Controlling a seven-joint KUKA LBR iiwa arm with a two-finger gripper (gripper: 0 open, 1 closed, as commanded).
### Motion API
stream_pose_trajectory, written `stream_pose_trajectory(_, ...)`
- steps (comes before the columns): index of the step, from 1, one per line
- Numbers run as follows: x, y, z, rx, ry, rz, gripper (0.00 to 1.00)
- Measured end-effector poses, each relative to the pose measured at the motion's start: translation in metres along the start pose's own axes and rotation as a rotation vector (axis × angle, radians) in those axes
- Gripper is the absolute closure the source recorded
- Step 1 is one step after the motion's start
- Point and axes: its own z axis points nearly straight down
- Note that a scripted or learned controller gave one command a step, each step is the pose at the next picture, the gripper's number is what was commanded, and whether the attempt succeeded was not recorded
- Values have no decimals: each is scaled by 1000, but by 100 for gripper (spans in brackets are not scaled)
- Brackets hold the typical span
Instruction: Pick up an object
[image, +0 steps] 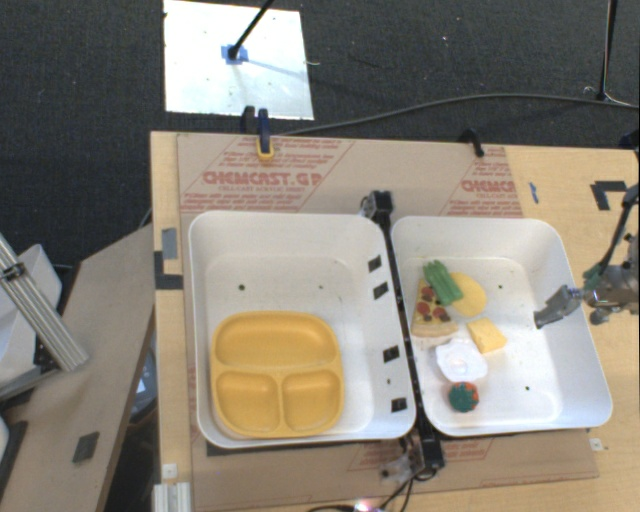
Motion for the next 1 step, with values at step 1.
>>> stream_pose_trajectory(1,1,3,-7,-12,-3,-4,0)
